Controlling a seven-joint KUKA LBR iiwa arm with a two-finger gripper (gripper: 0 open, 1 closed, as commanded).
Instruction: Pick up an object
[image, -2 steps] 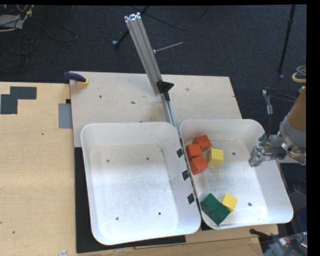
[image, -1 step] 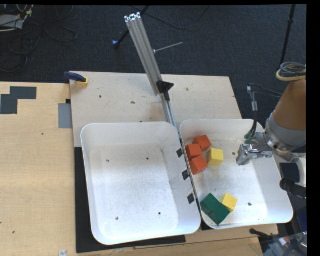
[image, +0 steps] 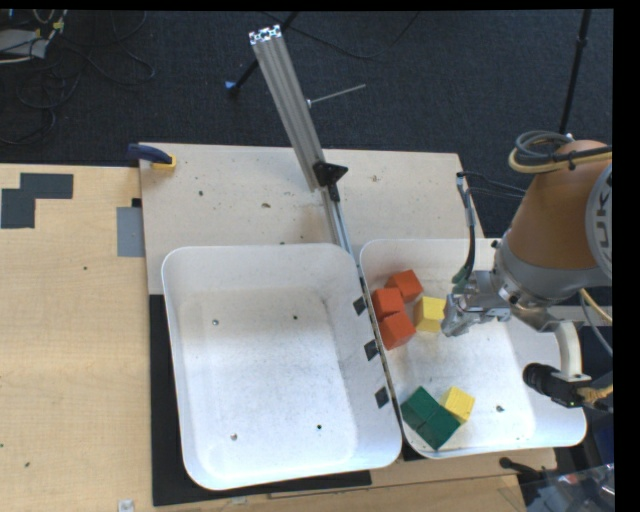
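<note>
While I watch from the overhead cam, the gripper (image: 458, 318) sits low in the right bin (image: 520, 425), just beside a small yellow block (image: 432, 312) on its left. I can't tell if the fingers are spread or pressed together; that end of the arm is a grey blur, and I see nothing clearly pinched between them. Touching or nearly touching the yellow block, further left, are two orange blocks (image: 397, 308) stacked close against the bin's left wall, w/ black clips (image: 370, 349) along that shared edge. Nearer the front of the right bin lie two dark green blocks (image: 430, 416) touching each other, and a second yellow block (image: 459, 403) right beside them. Left bin (image: 260, 370) is bare white w/ a few dark specks. A slanted aluminium bar (image: 296, 118) runs down from the back toward the gap between bins. The arm's orange band (image: 560, 215) and a looped cable (image: 540, 148) crowd the right side. A blue-and-yellow clamp (image: 152, 156) sits at the worktop's (image: 240, 195) back-left corner.
</note>
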